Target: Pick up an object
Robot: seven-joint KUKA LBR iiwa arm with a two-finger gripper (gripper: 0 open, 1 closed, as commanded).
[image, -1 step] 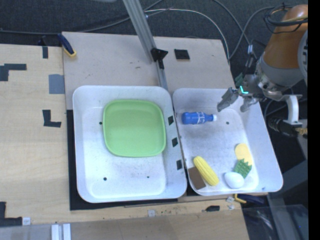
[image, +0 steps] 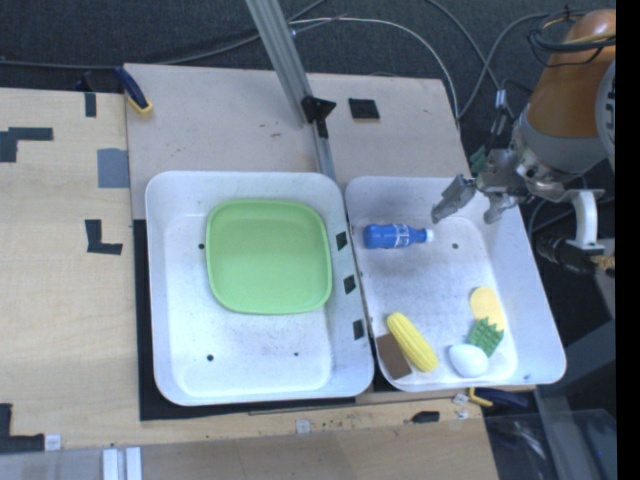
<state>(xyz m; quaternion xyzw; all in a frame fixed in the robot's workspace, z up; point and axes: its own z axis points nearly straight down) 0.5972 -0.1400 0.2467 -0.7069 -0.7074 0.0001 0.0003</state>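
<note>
1. Lying flat in the left bin (image: 170,298), a square green plate (image: 268,256) is seen toward the far half of the tray, its rounded corners well inside the white walls.
2. A grey metal post (image: 285,53) is seen slanting down from the far edge to a black bracket just beyond the seam between the two bins.
3. In the right bin (image: 525,313), a blue bottle (image: 392,236) is found on its side near the far left corner, its pale cap pointed right.
4. A small brown block (image: 392,355) is seen at the near left of the right bin, touching or just beside a yellow corn cob (image: 411,341), which is laid at a slant.
5. A white egg-shaped object (image: 466,360) is placed near the near wall, just right of the corn cob.
6. A yellow piece with a green leafy end (image: 486,320) is seen just beyond the white object, the green part touching or nearly touching it.
7. The gripper (image: 469,202) is held over the far edge of the right bin, to the right of the blue bottle and apart from it; its two fingers are spread, with nothing seen between them.
8. The arm (image: 570,88), grey with an orange band, is seen entering from the far right.
</note>
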